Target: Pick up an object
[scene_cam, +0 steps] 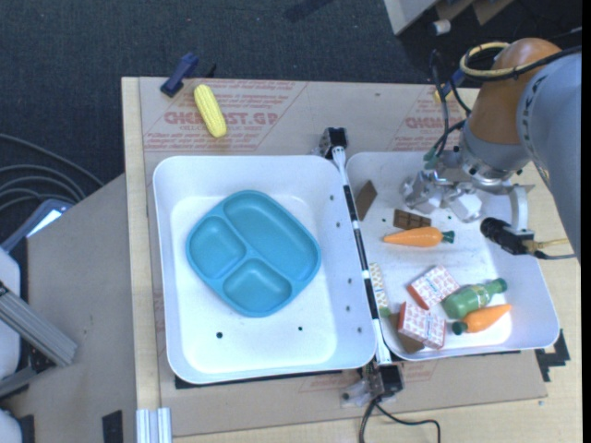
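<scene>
My gripper [432, 196] hangs over the back of the right bin [545, 293], open with nothing between its fingers. Just below it lies a small brown block [411, 219], and in front of that an orange carrot [416, 238] lies crosswise. A second brown piece [367, 197] leans near the bin's left wall. Toward the front sit two red-and-white boxes [432, 287] [422, 325], a green bottle [473, 297] and a smaller orange carrot [486, 317].
The left bin [185, 183] holds a blue divided plate [254, 252]. A yellow corn cob [211, 111] and a blue clip [178, 75] lie on the board behind the bins. A black cable end [503, 233] hangs by the arm's wrist.
</scene>
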Robot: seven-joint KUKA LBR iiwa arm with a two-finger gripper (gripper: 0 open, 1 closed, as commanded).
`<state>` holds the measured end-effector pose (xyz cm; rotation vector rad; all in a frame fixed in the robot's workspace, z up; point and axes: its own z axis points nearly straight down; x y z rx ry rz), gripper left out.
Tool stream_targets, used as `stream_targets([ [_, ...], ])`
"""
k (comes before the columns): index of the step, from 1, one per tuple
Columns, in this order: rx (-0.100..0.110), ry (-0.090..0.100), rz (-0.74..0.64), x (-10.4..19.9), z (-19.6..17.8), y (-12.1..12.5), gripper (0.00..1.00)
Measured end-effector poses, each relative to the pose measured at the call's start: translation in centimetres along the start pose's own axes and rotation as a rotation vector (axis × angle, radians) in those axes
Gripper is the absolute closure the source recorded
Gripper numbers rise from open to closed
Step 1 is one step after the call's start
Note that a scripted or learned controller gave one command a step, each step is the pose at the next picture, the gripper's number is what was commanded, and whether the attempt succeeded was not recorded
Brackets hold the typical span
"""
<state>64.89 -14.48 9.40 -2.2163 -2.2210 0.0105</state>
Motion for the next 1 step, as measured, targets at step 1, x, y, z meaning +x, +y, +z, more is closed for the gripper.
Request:
stream_targets([
  [1,-0.01,0.003,0.001,6.99,-9.2,-0.34,1.0],
])
